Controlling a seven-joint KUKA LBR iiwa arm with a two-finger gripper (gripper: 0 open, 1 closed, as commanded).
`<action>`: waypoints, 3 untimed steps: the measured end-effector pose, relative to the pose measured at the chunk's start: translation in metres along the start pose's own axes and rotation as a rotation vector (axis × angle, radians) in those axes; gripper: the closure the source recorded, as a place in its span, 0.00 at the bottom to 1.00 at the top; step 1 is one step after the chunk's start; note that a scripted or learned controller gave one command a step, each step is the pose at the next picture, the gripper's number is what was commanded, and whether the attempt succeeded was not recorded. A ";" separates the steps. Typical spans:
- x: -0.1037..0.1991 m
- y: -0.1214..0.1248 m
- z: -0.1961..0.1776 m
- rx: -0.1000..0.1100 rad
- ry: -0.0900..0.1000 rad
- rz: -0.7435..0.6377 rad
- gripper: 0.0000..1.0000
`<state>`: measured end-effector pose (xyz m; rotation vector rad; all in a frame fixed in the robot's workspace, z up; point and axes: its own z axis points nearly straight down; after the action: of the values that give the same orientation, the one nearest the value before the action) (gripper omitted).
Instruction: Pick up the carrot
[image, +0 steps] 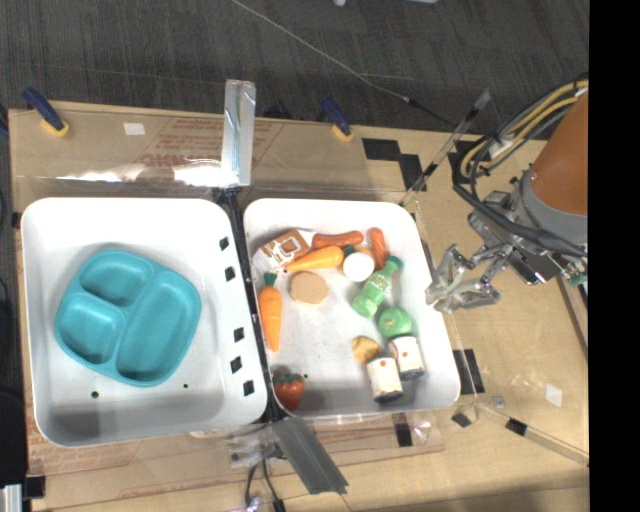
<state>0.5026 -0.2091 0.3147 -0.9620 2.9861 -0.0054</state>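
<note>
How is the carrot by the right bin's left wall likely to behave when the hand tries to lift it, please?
The carrot looks like smooth moulded plastic, so probably stiff, light and somewhat slippery. Its tapered, rounded body may roll or squirt out of a pinch. Lying close to the bin wall, it likely leaves little finger room.

Two white bins side by side on bench. Left bin (60, 400): teal divided plate (125, 315). Right bin (425, 300): carrot (270, 315) near left wall, among toy foods, green bottle (375, 285), two cans (395, 365). Gripper (462, 283) outside right rim, empty, fingers spread.
</note>
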 end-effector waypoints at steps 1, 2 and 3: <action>0.014 0.010 0.015 -0.003 0.002 -0.038 1.00; -0.005 -0.003 -0.002 0.000 0.000 -0.321 1.00; 0.020 0.014 0.013 -0.007 0.002 -0.583 1.00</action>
<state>0.4778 -0.2094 0.3014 -1.7823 2.5874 0.0018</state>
